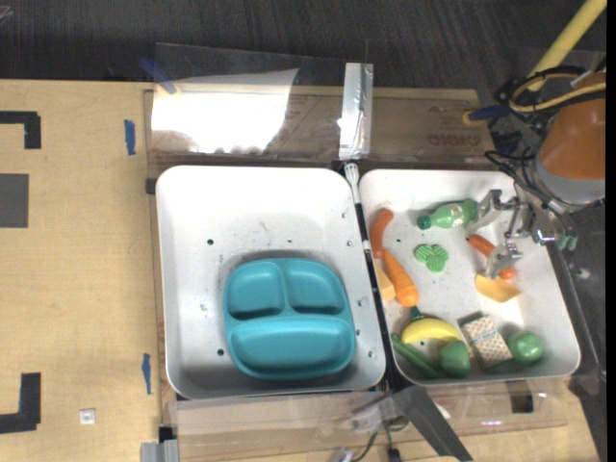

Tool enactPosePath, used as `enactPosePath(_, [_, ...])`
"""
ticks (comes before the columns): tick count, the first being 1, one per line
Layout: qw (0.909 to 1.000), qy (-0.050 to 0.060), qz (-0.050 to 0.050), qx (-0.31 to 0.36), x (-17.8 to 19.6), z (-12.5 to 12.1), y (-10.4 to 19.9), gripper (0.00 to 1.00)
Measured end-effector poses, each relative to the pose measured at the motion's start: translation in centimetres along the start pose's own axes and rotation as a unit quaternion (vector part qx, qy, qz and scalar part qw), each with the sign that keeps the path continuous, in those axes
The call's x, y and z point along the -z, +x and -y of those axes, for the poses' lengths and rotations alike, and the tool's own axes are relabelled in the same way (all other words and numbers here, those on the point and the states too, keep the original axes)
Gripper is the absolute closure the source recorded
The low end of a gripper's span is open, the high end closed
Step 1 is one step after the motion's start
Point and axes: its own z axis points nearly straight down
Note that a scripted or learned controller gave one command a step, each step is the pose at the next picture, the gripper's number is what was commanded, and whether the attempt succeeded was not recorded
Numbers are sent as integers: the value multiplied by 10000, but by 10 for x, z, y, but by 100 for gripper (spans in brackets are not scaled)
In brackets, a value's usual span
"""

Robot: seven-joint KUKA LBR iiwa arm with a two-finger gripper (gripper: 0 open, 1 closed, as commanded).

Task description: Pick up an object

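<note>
My table (67, 258) is lying pale and wooden under dark carpet along the top of the frame. Two shallow white bins are sitting side by side: the left bin (192, 210) is carrying a smooth teal compartment tray (287, 318), the right bin (563, 301) is holding plastic toy food. My tool (510, 227) is hanging at the frame's right, over that bin's upper right part; whether it is clenched I cannot tell. Beneath it are lying a small orange-red piece (480, 244) and a yellow-orange wedge (498, 288). A green bottle-shaped toy (448, 215) is resting just left of the tool.
</note>
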Motion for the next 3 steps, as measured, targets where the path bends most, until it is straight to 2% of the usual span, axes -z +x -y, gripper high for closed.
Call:
enactPosePath(1, [9973, -9, 39, -739, -1, -11, 9, 0])
enactPosePath(2, [9928, -3, -51, -1199, 0, -15, 1, 0])
enactPosePath(3, [9871, -38, -94, -1596, 0, -12, -5, 0])
